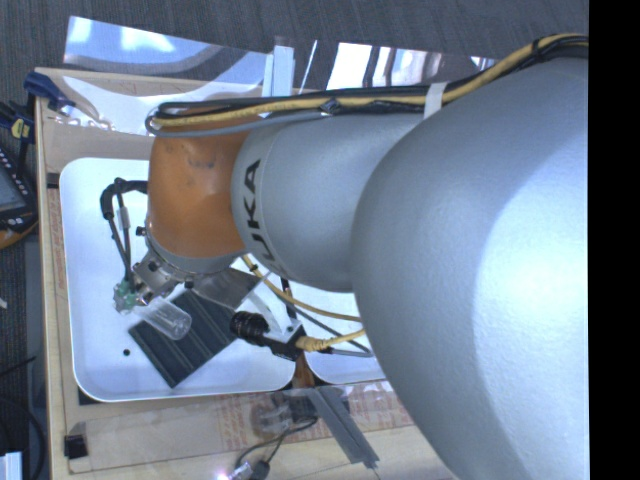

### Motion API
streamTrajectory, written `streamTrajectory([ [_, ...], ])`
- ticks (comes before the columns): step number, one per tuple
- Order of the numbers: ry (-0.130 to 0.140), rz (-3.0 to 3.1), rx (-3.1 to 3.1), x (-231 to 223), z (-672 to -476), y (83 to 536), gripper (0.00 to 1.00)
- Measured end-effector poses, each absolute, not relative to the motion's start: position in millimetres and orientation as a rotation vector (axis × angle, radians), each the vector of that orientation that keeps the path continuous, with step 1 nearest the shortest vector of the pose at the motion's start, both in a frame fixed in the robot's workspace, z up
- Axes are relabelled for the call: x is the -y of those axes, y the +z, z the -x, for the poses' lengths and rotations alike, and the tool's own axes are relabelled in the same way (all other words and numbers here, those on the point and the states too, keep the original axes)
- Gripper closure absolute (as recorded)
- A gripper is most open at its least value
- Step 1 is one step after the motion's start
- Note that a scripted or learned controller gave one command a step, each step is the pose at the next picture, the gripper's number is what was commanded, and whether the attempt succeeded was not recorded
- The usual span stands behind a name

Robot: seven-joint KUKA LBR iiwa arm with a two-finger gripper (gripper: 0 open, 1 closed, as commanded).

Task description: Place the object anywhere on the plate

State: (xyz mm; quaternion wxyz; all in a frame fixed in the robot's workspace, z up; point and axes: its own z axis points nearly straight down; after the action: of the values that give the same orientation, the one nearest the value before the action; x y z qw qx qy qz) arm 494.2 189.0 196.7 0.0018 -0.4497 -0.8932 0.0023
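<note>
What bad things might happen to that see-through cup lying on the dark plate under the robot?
1. The clear plastic cup lies on its side on the dark ribbed rectangular plate, near the plate's edge, so it may roll off into the shallow white bin.
2. The grey arm with the orange band hangs close above it, so a move could knock the cup.
3. The loose black cable beside the wrist might snag.

Arm over the left bin

The arm (420, 218) covers most of the bins; a clear cup (167, 319) lies on a dark plate (195, 343) at seven o'clock.
</note>
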Motion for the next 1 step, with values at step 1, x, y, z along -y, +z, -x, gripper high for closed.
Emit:
streamTrajectory([
  [1,0.005,1.510,2.752,-91.5,-476.2,232.6,1.00],
])
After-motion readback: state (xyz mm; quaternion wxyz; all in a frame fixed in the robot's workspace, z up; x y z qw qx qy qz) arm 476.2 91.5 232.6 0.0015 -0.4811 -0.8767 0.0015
